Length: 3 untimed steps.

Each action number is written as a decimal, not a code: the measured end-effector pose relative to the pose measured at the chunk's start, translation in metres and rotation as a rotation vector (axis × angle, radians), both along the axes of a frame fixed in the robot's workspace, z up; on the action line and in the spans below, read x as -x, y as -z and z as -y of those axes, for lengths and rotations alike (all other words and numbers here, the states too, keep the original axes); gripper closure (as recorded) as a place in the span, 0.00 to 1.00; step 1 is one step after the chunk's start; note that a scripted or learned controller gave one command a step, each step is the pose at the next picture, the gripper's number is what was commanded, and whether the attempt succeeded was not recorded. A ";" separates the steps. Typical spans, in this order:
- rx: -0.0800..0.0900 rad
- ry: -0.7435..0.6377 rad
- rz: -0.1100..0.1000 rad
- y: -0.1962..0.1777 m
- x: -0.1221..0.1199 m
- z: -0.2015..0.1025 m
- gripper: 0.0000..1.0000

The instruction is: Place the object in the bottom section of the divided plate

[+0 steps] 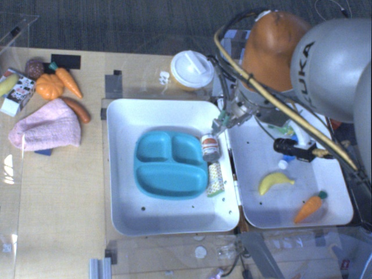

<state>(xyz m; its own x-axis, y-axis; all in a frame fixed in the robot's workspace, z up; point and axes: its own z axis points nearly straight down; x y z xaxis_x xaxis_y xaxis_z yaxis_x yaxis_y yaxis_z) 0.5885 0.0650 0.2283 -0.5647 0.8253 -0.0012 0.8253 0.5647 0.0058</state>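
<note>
In the right bin (256, 214), a toy banana (275, 182) and, nearer its lower corner, a carrot (308, 208). On the worktop (58, 202) at left, a pink cloth (46, 129), small pumpkin (49, 86), second carrot (71, 81), sausage (78, 109). Behind, a white cup (192, 70).

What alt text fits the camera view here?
The gripper hangs close to a small can beside the blue plate in the left bin. The right bin holds a banana and a carrot.
</note>
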 end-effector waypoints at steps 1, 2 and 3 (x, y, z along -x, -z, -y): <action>0.000 0.000 0.000 0.000 0.000 0.000 0.00; -0.001 -0.001 0.002 -0.010 -0.001 -0.001 1.00; -0.001 -0.001 0.002 -0.010 -0.001 -0.001 0.00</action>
